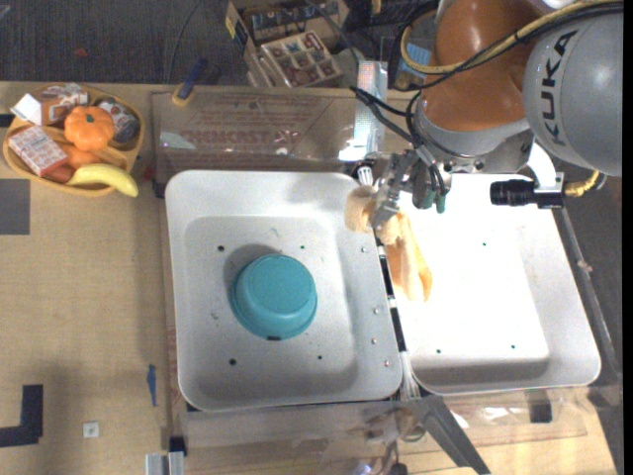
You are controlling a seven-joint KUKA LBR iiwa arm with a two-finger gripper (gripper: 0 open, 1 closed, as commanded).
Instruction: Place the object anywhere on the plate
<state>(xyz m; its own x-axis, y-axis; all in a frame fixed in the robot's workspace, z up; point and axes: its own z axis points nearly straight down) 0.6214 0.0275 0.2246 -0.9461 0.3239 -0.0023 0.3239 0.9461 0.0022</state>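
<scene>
A teal round plate [275, 295] lies upside-down-looking in the middle of the left white bin [198, 216]. My gripper [388, 198] hangs over the ridge between the two bins, near their back edge. A pale tan, soft-looking object [407, 263] dangles from its fingers, and the fingers are shut on the object's upper end. The object's lower end reaches down over the left edge of the right bin [514, 295]. The plate is to the lower left of the object, well apart from it.
A basket of toy fruit and boxes [74, 144] stands on the bench at the far left. A flat cardboard box [252, 132] lies behind the left bin. The arm's grey body and orange band [485, 57] loom over the right bin's back.
</scene>
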